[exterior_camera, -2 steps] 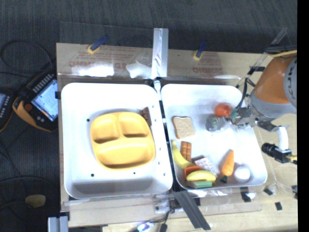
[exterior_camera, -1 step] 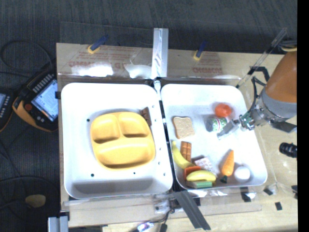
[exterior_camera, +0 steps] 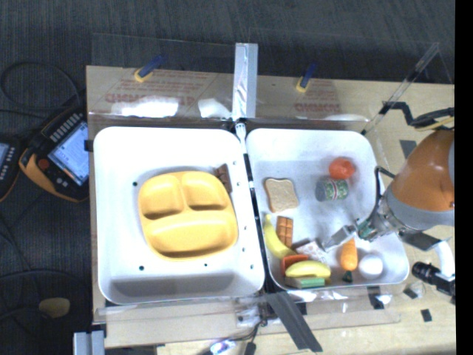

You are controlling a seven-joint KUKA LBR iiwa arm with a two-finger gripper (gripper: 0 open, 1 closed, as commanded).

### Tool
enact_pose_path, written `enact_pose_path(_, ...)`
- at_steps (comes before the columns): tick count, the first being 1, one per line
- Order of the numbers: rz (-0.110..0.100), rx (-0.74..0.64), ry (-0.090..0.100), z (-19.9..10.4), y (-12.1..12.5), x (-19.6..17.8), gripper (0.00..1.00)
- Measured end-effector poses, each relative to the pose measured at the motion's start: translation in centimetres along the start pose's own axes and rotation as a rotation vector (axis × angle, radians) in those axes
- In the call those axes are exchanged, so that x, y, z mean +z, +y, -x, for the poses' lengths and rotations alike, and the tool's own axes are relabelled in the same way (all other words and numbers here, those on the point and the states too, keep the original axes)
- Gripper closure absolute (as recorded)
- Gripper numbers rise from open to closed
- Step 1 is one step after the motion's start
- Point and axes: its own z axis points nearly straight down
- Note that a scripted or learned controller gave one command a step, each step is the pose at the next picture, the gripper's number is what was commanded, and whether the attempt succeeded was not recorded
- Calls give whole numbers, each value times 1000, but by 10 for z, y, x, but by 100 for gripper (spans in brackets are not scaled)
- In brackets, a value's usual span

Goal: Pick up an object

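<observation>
Hand [exterior_camera: 334, 237], grip state unclear, hovers beside the upright carrot [exterior_camera: 349, 256], long axis near-vertical in frame.

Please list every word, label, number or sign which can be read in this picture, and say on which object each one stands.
None can be read with certainty.
Cardboard sheet behind the bins: faint reddish print, too blurred to read.
Handheld pendant on the floor at the view's left: its screen is lit, the content too small to read.
Small can in the right bin: green label, no legible letters.
</observation>
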Motion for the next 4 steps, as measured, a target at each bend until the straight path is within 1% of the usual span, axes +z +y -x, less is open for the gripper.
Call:
enact_pose_path(1, 4, -18, -10, -30, 11, 0, 0)
enact_pose_path(2, -8, -34, 1, 19, 48, -52, 0)
enact_pose_path(3, -8, -34, 1, 19, 48, -52, 0)
enact_pose_path(4, 0, 33, -7, -26, 22, 0, 0)
